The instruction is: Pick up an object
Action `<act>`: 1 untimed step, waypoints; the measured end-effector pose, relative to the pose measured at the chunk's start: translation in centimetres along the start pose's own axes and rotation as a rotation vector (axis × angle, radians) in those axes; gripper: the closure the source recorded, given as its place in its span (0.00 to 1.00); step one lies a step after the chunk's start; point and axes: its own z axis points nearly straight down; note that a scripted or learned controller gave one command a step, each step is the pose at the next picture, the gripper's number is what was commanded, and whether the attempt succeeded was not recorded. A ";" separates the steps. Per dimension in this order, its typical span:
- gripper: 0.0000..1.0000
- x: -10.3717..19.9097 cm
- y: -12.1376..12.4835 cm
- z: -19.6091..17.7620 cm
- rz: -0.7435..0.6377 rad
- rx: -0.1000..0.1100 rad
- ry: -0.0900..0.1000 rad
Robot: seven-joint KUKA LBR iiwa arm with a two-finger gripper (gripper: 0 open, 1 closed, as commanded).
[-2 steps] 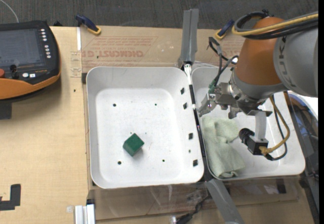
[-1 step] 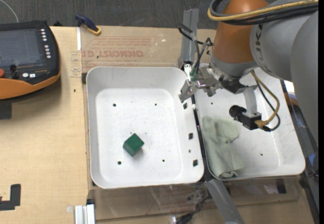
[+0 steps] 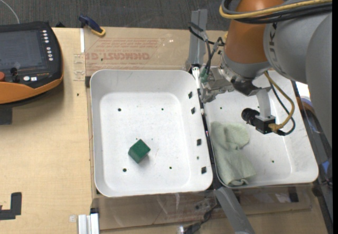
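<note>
Pale cloth [image 3: 232, 153] bunched just below hand [image 3: 228, 86]; grip state impossible to tell. Could snag a loose fold, slip free.

The small green cube [image 3: 139, 151] looks matt. The pale green cloth [image 3: 232, 153] is soft and crumpled. Both shallow white plastic bins [image 3: 105, 122] look smooth.

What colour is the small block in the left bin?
Dark green; the block shows clearly in the camera view.
</note>
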 end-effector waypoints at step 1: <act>1.00 -0.2 0.0 -0.9 0.004 0.001 -0.001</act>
